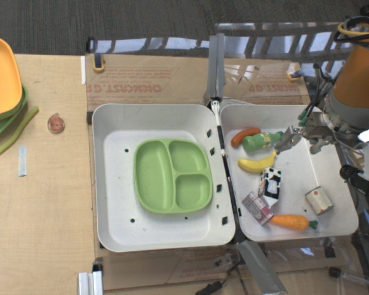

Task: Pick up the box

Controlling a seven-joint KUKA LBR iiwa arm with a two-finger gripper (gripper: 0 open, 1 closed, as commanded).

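Gripper: the gripper (290,139) hangs over the far part of the right bin (350,223), its fingers close to the green bottle (259,141); how far they are parted I cannot tell, and nothing shows between them.
Box: the box (318,200) lies tilted near the right bin's right wall, nearer to the camera than the gripper and to its right, well apart from it.
Right bin, other things: a red sausage (245,136) beside the green bottle, a banana (257,163), a black-and-white toy (271,182), a small packet (257,207) and a carrot (291,222) along the near edge.
Left bin: the left bin (111,226) holds a green divided plate (172,176).
Arm: the arm (357,82) enters from the right.
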